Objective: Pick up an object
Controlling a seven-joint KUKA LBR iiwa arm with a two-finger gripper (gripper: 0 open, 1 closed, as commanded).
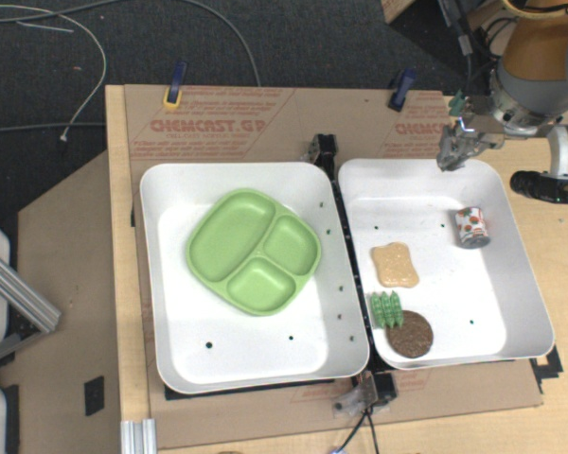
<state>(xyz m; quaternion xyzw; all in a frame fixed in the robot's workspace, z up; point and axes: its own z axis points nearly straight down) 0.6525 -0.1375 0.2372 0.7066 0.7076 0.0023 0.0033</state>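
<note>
My gripper [452, 162] hangs over the far edge of the right bin [511, 291], with nothing visible between its fingers. Inside that bin lie a small can with red spots [471, 226] at the right, a tan slice of toast [395, 265] near the middle, a small green ridged piece [386, 308] and a brown round patty [412, 334] at the near left corner. The can is the closest thing to the gripper, a short way nearer and to the right of it.
The left bin [170, 339] holds a green three-compartment plate [254, 252]. Black clamps [323, 148] sit between the bins at the far edge. Blue clips [176, 83] hold the cardboard base. Cables run over the dark floor behind.
</note>
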